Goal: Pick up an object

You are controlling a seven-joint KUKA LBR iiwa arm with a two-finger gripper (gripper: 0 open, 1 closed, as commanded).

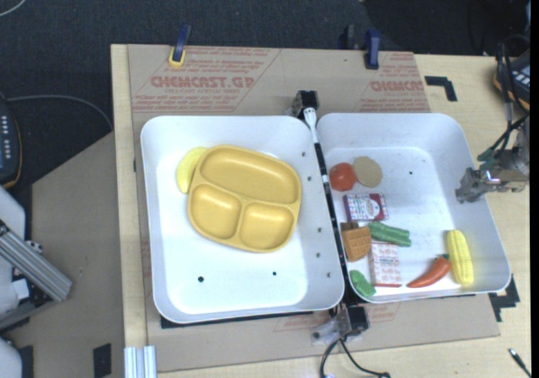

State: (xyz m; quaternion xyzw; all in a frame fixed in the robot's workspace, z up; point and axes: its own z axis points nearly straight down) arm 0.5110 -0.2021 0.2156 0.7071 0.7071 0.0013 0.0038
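The gripper (473,184) is hovering at the right bin's (421,134) right rim, approaching; jaw state indeterminable. Next: descending onto the corn (459,255).

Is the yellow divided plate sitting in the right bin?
No, the yellow divided plate lies in the left bin; the right bin holds small toy foods.

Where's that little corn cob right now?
The corn cob lies in the right bin, near its lower right corner, just beside the orange chili pepper and below the gripper at the bin's right rim.
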